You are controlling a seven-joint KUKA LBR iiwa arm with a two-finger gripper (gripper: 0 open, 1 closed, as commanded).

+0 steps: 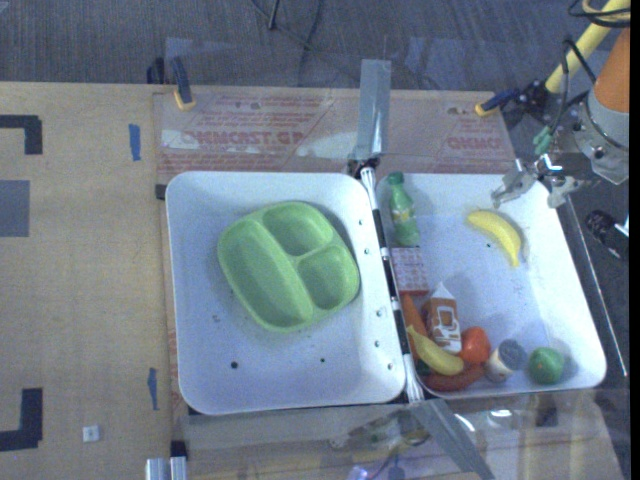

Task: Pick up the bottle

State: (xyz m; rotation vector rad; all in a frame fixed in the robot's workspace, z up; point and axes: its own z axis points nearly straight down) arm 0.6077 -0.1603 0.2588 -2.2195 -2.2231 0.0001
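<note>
lying flat, bottle [402, 211], green cap toward far rim, long axis near-to-far

I have one fixed camera above the bench [80, 268], looking down at a slant. It sits far enough back to take in both white bins [200, 368] side by side, bench margin on the left, and dark floor [120, 8] along the top edge.

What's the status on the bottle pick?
Gripper hovering over right bin's far right corner, nothing between fingers. Bottle lying against that bin's left wall, untouched. Banana between gripper and bottle.
</note>
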